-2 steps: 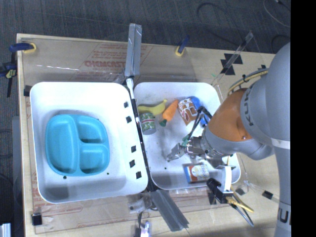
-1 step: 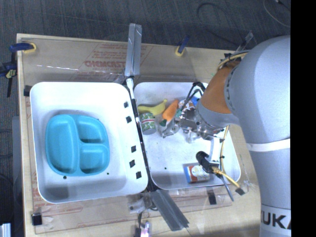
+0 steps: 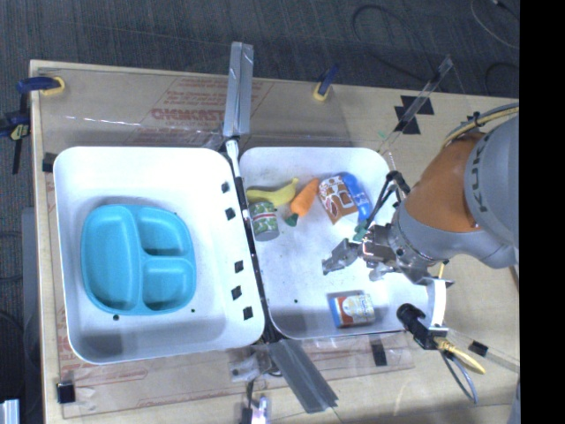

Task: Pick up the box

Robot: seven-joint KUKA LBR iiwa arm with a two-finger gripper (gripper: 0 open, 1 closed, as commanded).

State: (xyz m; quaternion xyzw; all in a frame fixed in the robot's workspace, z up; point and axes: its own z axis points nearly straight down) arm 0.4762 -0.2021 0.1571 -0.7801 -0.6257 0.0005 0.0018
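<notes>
Right bin (image 3: pixel 300 162) holds box (image 3: pixel 351 308), can (image 3: pixel 264 220), banana (image 3: pixel 274 193); left bin (image 3: pixel 66 237) holds tray (image 3: pixel 139 257); end effector (image 3: pixel 353 256) state unclear.

The bench (image 3: pixel 132 95) carries two white bins side by side: the left bin (image 3: pixel 71 237) toward its left edge, the right bin (image 3: pixel 300 162) beside it.
</notes>
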